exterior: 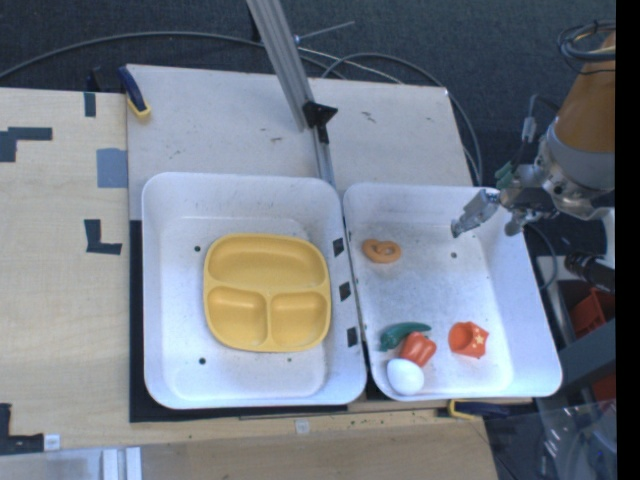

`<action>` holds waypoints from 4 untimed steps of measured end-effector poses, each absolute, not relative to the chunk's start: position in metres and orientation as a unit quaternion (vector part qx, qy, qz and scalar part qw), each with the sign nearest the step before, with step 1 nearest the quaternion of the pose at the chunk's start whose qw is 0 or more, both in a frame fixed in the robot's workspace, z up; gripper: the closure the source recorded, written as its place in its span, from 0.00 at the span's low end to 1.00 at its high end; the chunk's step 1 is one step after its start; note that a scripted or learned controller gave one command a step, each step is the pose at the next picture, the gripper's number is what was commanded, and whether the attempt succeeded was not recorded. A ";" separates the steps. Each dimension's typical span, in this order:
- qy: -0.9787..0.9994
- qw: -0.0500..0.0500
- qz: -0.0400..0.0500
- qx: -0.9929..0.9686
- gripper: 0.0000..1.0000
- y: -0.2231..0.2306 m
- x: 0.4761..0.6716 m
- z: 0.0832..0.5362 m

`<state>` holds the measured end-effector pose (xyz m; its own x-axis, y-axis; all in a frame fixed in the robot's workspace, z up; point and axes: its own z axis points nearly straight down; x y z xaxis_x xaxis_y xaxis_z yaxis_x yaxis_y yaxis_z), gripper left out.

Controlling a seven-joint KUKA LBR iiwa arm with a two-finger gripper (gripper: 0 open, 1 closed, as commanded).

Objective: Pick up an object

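Note:
The right bin (520, 298) holds a small brown ring-shaped pastry (381, 251) near its far left. At its near side lie a red pepper with a green stem (411, 342), an orange-red toy (468, 338) and a white egg (405, 376). My gripper (490, 220) hangs over the bin's far right corner, well above the floor, to the right of the pastry. Its two fingers stand apart, open, with nothing between them.
The left bin (160, 268) holds a yellow divided plate (267, 291). A grey metal pole (285, 48) slants over the back of the bench, ending near the bins' shared wall. Cables run behind the bins.

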<state>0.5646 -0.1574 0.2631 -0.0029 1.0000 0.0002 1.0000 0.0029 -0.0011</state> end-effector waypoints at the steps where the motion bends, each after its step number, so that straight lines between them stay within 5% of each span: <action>1: -0.708 0.000 0.000 -0.706 0.00 -0.157 0.565 0.263; 4: -0.708 -0.001 0.001 -0.707 0.00 -0.158 0.555 0.087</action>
<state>0.5548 -0.1583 0.0875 -0.0014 1.0000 -0.0021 1.0000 0.0014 -0.0003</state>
